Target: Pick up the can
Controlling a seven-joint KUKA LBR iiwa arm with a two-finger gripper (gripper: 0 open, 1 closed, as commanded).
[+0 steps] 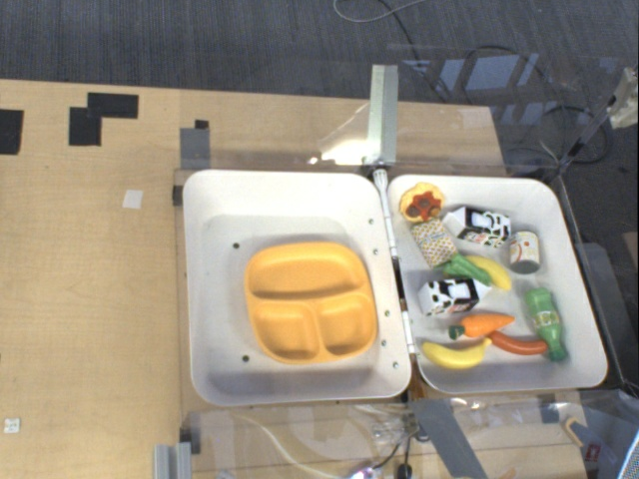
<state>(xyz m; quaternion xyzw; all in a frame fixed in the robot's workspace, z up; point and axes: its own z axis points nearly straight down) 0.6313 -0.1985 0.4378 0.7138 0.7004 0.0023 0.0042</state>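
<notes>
The can [524,251] is a small grey tin lying in the right bin [574,267], near its right side, just right of a black-and-white carton [483,227]. A green bottle [545,319] lies below it. Neither the arm nor the gripper appears anywhere in the camera view.
The right bin also holds a yellow cup with red inside [421,204], a patterned cone [433,241], a second cow-print carton [450,294], two bananas [454,353], a carrot [485,323] and a red sausage [517,344]. A yellow compartment plate [308,300] lies in the left bin [215,218].
</notes>
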